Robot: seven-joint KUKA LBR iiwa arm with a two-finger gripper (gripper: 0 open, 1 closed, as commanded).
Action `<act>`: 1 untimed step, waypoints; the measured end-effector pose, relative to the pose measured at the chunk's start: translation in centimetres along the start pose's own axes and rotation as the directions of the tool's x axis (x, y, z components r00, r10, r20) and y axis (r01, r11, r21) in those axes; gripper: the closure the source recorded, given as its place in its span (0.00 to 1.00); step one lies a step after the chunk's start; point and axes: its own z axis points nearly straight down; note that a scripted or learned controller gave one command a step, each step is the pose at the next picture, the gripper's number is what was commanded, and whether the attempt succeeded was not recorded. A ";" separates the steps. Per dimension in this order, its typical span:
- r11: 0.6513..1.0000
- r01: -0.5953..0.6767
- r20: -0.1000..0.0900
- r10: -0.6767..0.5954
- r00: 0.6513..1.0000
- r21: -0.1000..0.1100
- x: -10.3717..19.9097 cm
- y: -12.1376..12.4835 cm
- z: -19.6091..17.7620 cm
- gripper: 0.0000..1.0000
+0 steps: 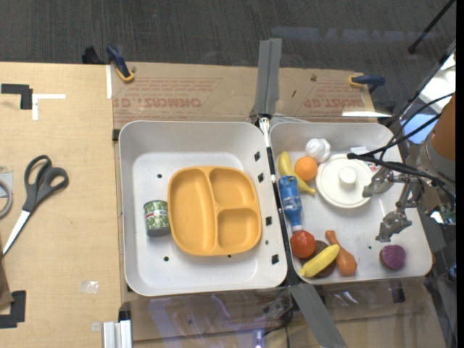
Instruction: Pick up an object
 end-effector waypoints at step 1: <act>1.000 -0.002 0.001 0.002 1.000 0.000 -7.4 1.3 11.1 0.00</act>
